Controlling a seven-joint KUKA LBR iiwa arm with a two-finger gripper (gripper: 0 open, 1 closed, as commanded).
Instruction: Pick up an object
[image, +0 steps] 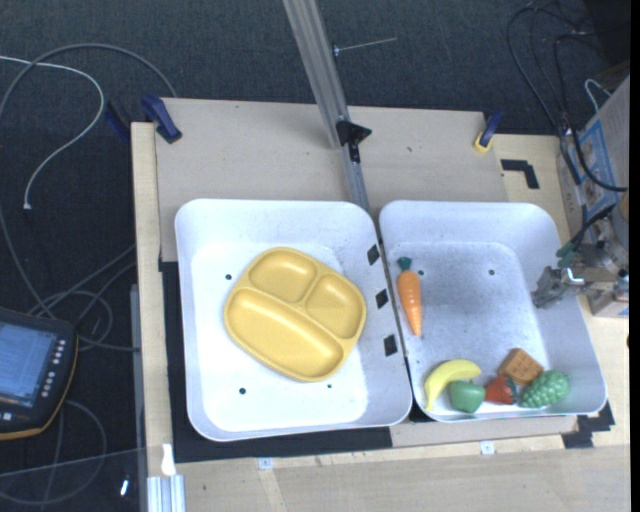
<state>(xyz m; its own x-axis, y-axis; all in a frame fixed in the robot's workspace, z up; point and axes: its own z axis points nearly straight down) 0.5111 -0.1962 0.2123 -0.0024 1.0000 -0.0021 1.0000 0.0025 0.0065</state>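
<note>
- Orange carrot (410, 302) lies alone by the right bin's (470, 222) left wall; I judge it the easiest pick, fingers straddling its narrow width.
- My end effector (552, 285) hovers at that bin's right rim; I cannot tell its spread.
- 5 toys crowd the near edge: banana (447, 376), green apple (465, 397), and others.
- Bare floor between gives room.

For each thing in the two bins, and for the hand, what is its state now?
Yellow plate: right side up in left bin, compartments bare.
Carrot: lying flat, right bin's left wall.
Banana: lying at near wall.
Green apple: touching banana.
Red item: partly hidden.
Brown piece: behind it.
Green grapes: near corner.
Hand: right rim, holding nothing.
</note>
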